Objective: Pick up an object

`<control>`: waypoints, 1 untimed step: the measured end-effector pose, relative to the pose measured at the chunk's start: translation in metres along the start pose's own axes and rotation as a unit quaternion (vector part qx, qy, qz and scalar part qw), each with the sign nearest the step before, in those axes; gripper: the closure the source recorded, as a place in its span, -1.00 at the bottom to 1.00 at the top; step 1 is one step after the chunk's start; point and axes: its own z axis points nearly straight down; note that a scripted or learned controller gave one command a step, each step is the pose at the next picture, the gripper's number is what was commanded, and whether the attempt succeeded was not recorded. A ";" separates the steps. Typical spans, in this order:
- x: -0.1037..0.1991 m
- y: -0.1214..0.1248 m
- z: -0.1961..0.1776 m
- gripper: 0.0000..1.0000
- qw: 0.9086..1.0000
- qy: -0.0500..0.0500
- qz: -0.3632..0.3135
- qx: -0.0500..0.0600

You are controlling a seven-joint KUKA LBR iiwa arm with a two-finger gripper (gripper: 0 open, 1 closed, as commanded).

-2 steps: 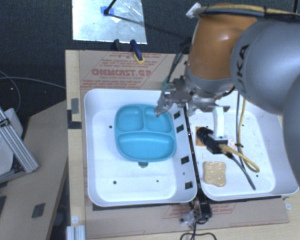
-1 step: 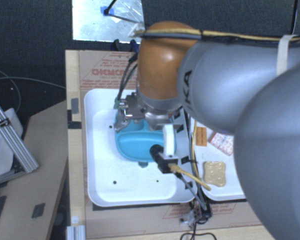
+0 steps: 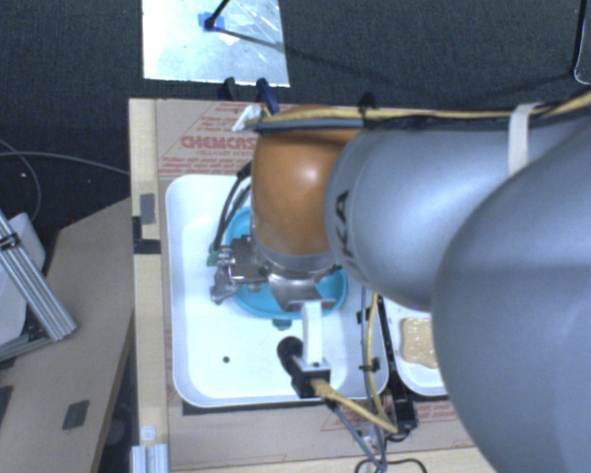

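Note:
The grey arm with its orange band [image 3: 291,190] reaches in from the right and hangs over the left white bin [image 3: 192,294]. Under the wrist lies a blue round object [image 3: 266,299], mostly covered by the arm; only its lower and left edges show. The gripper is hidden beneath the wrist housing, directly above that blue object. A tan object [image 3: 417,341] lies in the right bin [image 3: 424,382], partly behind the arm.
Cables [image 3: 374,363] hang from the wrist between the two bins. A cardboard sheet [image 3: 202,136] lies under the bins. A metal frame [image 3: 25,284] stands at the left, and a shiny plate [image 3: 212,28] lies at the top.

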 end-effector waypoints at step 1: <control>-0.065 0.002 0.090 -1.00 1.000 -0.002 0.006 0.002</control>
